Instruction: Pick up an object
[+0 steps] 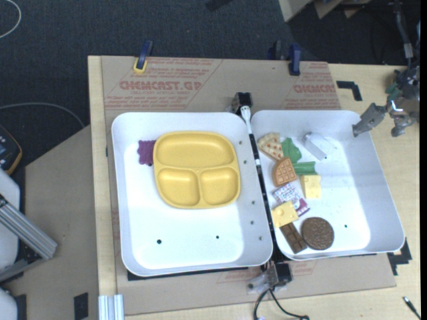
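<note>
Hidden or unclear: a purple object [145, 152] in the left bin [193, 249] is mostly covered by the yellow divided plate [197, 167], so only its left edge shows; the arm is cut off at the right border of the view, with just the wrist hardware [402, 95] visible; the print on the small packet [287, 193] is too small to read

Gripper: the gripper [381, 117] sits at the upper right, over the bench just outside the top right corner of the right bin [373, 199]; one grey finger [368, 119] juts toward the bin rim; whether the fingers are spread or pressed together I cannot tell; nothing shows between them

Task objects: all candidates lie in the right bin, crowded along its left side; a waffle piece [270, 145] and a second waffle piece [284, 171] near the top; a green piece [294, 155] between and beside them; a white object [317, 145] to the right, apart from the cluster; a yellow block [311, 186] and a yellow cheese wedge [284, 215] lower down; a round brown cookie [317, 233] and a brown chocolate bar [291, 237] at the bottom

Surface: both bins rest side by side on a brown cardboard sheet [200, 82] printed in red, held by a yellow clamp [141, 62] and a blue clamp [294, 59] at its far edge

Room: dark carpet [73, 25] beyond the bench; a thin white cable [17, 9] loops across it at the upper left
</note>
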{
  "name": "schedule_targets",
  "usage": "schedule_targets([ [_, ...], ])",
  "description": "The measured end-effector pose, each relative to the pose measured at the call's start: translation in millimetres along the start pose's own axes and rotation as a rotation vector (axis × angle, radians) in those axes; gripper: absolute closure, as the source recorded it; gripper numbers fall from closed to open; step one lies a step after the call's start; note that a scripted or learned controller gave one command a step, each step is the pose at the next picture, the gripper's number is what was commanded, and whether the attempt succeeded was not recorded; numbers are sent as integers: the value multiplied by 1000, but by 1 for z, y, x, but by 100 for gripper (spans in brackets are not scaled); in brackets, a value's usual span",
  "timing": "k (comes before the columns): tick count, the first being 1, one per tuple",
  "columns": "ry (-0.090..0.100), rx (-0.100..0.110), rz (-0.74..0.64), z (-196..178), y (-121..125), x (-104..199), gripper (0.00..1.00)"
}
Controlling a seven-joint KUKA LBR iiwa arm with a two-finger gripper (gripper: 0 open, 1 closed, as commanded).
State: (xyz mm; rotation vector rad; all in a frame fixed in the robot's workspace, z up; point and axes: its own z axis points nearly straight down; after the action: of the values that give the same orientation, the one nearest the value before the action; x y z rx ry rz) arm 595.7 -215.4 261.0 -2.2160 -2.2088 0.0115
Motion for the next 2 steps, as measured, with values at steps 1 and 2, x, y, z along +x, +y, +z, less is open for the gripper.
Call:
schedule_targets([
  [1, -4, -13, -3, -8, 2, 1, 0],
  [2, -2, -8, -3, 54, 4, -2, 0],
])
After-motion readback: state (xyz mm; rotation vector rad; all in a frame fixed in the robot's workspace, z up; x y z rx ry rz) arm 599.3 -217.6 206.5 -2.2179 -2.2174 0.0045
